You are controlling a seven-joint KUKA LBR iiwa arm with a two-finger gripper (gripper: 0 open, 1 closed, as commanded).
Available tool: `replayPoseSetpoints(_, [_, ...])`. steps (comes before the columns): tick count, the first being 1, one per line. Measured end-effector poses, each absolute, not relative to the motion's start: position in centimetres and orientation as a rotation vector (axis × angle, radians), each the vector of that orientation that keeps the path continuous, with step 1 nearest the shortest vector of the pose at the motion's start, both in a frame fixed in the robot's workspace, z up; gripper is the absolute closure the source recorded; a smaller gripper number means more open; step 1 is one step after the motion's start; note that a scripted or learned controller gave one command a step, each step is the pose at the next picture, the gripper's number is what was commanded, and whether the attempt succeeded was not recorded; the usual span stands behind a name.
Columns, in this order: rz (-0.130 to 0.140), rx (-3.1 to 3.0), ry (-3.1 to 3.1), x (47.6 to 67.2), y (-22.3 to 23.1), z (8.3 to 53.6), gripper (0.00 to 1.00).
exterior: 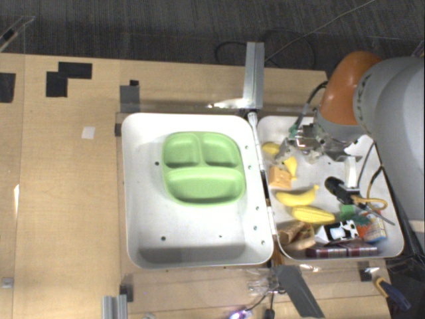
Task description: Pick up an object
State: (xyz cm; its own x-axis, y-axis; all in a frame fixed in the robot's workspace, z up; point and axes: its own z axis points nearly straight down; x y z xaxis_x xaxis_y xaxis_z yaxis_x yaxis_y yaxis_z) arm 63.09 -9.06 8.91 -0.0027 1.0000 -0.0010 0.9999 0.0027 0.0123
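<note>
- Grey arm (392, 111) reaches in from the right. Its gripper (300, 141) sits over the far end of the right bin (398, 244).
- Gripper state: cannot tell. The wrist body blocks the working end from this slant.
- No item shows in its grip and nothing looks raised off the bin floor, so I judge the pick as not yet done.
- Likely target, by closeness: the small yellow piece (290, 166), just on the near side of the gripper. I can't tell whether they touch.
- Other close candidates:
  - a yellow bit (269, 149) by the bin's left wall
  - an orange block (281, 177) just beside the yellow piece
- Rest of the clutter sits nearer the camera:
  - two bananas (297, 196), one beside the other
  - a brown lump (295, 232)
  - a black-and-white item (342, 231)
  - a dark red stick (339, 250) along the near wall
- Left bin (133, 244) holds a green divided plate (202, 167), well apart from the gripper and not in play.
- Stage estimate: positioned at the grasp site, with everything after that outstanding.
- Left to do: close on one item, lift it clear of the bin, confirm it stays held.
- Risk: the pieces are small and packed close, so a nudge or a double grab looks plausible.
</note>
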Motion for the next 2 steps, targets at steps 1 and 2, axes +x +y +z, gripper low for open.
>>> replayPoseSetpoints(1, [0.023, 2.199, 2.224, 63.4, -8.8, 10.3, 1.00])
replayPoseSetpoints(2, [0.008, 2.287, 2.149, 63.1, -2.4, 19.6, 1.00])
